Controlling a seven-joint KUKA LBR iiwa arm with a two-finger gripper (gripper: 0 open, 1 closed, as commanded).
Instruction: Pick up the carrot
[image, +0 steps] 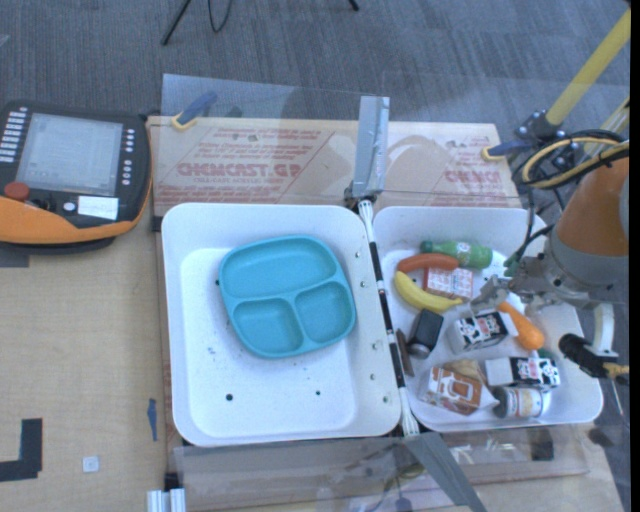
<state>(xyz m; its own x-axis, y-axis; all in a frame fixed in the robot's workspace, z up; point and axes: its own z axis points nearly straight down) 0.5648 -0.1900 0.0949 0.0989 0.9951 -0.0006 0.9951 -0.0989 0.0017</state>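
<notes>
Right bin, small orange carrot (524, 327), tilted

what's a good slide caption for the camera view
KUKA arm's gripper poised beside the carrot in the cluttered right bin.

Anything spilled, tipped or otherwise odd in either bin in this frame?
Nothing looks spilled or broken. The right white bin holds a loose jumble: the orange carrot lies slanted by small cartons, a yellow banana and a green bottle on its side. The blue divided plate sits slightly askew.
</notes>
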